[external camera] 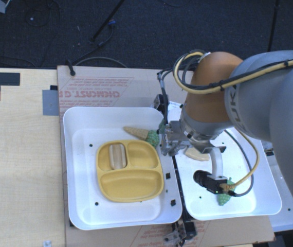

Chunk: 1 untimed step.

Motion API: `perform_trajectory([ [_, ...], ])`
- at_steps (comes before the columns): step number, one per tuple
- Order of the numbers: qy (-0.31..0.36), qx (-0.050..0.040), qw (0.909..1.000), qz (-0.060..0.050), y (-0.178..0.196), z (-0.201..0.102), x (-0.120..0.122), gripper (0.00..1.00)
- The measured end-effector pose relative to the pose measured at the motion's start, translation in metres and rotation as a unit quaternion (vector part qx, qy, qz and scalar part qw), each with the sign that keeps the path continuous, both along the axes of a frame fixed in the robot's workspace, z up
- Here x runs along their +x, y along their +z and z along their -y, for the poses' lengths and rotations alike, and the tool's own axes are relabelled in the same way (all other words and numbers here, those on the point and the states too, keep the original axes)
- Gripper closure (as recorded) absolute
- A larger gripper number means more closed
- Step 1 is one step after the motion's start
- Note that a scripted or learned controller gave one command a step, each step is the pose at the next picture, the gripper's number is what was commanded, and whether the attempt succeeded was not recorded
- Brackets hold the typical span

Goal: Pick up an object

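My gripper [167, 144] hangs low over the wall between the two white bins, just right of a toy ice cream cone [140, 134] with a tan cone and a green scoop. That cone lies in the left bin [79, 138], its scoop end toward the gripper. A yellow divided plate [130, 181] fills the middle of the left bin, with a tan bun-like piece [117, 155] in its upper left compartment. In the right bin [262, 199] a pale cream wedge [198, 155] lies partly under the wrist, and a small green toy [222, 198] sits near the front.
The grey arm with its orange band [216, 86] covers the back of the right bin. A cardboard sheet [90, 89] lies under the bins on the wooden bench [18, 163].
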State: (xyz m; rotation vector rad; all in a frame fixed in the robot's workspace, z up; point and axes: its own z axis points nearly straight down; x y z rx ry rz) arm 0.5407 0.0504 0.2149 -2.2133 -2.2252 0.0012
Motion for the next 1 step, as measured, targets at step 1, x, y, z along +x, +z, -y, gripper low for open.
perform_trajectory([
  [1,0.000,-0.0005,1.0000,-0.001,-0.0033,-0.0437,0.0015,1.00],
])
